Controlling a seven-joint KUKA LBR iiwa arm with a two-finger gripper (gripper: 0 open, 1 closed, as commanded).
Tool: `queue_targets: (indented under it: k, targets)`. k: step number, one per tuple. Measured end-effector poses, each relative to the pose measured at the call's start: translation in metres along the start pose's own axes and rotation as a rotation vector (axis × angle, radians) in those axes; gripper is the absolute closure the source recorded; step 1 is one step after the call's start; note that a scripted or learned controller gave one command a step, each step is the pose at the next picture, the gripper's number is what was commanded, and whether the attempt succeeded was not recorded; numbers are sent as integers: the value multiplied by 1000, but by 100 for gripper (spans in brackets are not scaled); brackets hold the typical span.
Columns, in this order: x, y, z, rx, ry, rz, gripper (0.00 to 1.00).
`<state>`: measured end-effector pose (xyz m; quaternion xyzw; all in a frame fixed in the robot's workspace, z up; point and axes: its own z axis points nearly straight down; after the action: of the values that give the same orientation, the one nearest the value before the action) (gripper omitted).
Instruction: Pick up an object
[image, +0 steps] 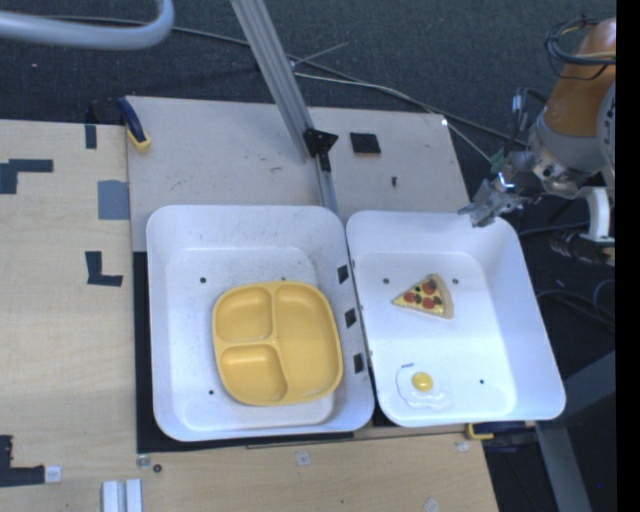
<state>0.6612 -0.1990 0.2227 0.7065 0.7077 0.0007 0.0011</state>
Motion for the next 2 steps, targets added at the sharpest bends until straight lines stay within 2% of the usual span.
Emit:
queue_targets:
  k: [1,2]
  targets:
    - [60,-2,9,4,2,-4,100]
    - [116,-2,-3,3,2,-5,100]
